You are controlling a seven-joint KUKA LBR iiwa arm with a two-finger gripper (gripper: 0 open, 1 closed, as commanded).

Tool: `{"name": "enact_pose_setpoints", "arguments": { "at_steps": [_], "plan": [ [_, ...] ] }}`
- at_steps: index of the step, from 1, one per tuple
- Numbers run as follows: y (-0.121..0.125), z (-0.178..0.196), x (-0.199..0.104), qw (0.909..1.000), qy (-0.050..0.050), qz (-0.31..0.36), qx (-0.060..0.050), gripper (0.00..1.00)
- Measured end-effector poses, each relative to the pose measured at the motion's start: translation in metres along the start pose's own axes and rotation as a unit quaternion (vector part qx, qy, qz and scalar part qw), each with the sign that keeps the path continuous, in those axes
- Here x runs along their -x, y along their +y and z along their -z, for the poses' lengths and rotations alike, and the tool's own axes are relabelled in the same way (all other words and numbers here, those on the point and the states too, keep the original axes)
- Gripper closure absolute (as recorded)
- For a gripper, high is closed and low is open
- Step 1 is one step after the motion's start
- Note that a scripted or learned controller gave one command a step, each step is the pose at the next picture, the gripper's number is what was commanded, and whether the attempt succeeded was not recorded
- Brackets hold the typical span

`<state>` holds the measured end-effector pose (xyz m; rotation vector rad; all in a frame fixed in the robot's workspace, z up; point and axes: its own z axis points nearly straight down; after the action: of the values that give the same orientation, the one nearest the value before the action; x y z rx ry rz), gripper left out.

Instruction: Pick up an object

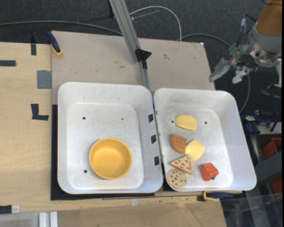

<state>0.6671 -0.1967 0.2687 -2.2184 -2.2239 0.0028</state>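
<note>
From the camera view above the desk [99, 60], the arm sits high at the right, its orange band above the wrist, and the gripper [228, 72] hangs beyond the far right corner of the right bin [236, 126], over dark floor instead of over any object. Its jaws look released, two pale fingers splayed apart with nothing between them.

The candidates for picking all lie in the right bin: a pale yellow piece [186, 122] toward the far side, a brown waffle-like piece [178, 143] below it, a second yellow piece [195, 149] just beside that, a pizza-slice toy [183, 164] touching or nearly touching the yellow one, a round cookie [176, 178] at the near rim, and a red pepper-like toy [208, 171] a little apart to the right. The left bin [71, 126] holds a yellow bowl [110, 158].

I judge this to be the approach stage, nothing grasped yet. The next move calls for swinging left and toward the camera over the bin wall, then descending onto one item. The far yellow piece and the red toy have the most open floor around them; the middle cluster is crowded, and the cookie sits tight against the rim, leaving little room for a finger. A slanted metal pole [128, 27] stands between the bins at the far side, clear of that path.
</note>
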Motion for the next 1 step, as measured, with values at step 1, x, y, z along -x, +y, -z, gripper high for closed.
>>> {"name": "enact_pose_setpoints", "arguments": {
  "at_steps": [1],
  "plan": [
    [0.0000, 0.0000, 0.0001, 1.0000, 0.000, 0.000, 0.000, 0.00]
  ]
}}
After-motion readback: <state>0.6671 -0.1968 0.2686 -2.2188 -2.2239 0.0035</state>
